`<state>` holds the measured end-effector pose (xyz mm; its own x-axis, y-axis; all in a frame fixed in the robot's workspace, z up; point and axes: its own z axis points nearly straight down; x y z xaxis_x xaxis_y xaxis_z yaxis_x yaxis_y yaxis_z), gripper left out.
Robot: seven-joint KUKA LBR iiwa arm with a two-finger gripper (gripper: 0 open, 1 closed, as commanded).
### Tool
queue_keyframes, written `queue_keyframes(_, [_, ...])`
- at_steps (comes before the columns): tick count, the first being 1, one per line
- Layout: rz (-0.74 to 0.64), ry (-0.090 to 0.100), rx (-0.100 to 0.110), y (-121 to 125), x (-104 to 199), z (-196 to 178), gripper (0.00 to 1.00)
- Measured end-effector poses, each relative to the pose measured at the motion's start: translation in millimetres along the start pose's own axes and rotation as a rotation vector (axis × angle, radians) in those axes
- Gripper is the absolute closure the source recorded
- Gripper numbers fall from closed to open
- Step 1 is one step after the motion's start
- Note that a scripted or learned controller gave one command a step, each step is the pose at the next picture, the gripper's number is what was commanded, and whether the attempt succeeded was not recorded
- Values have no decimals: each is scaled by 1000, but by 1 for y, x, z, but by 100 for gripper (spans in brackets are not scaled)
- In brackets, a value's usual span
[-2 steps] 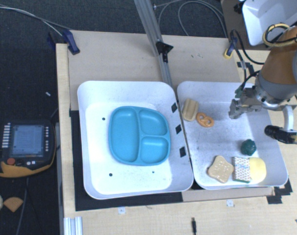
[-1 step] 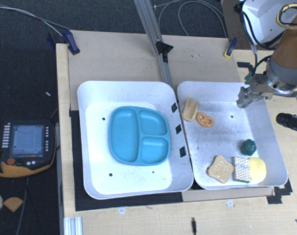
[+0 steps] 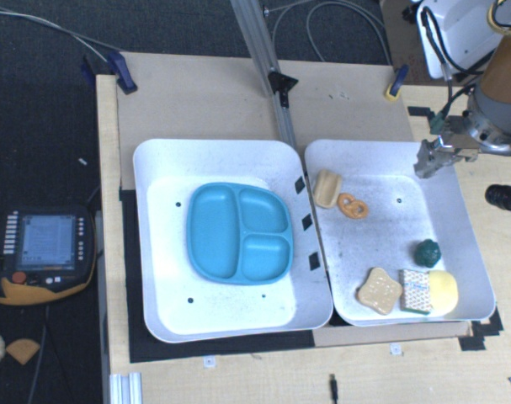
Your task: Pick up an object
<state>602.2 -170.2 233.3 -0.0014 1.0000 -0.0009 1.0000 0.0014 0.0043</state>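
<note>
You can't tell the gripper's (image 3: 432,160) state at the right bin's (image 3: 381,213) upper-right rim, so bring it down-frame over the isolated green ball (image 3: 428,252).

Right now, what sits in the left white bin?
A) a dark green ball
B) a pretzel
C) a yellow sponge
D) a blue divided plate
D: the blue divided plate lies alone in the left bin, while the small items lie in the right bin.
</note>
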Motion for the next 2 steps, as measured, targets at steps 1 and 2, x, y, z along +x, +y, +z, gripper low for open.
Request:
queue_keyframes(1, [-5, 4, 4, -2, 54, -8, 100])
queue_keyframes(2, [-6, 3, 2, 10, 115, -12, 100])
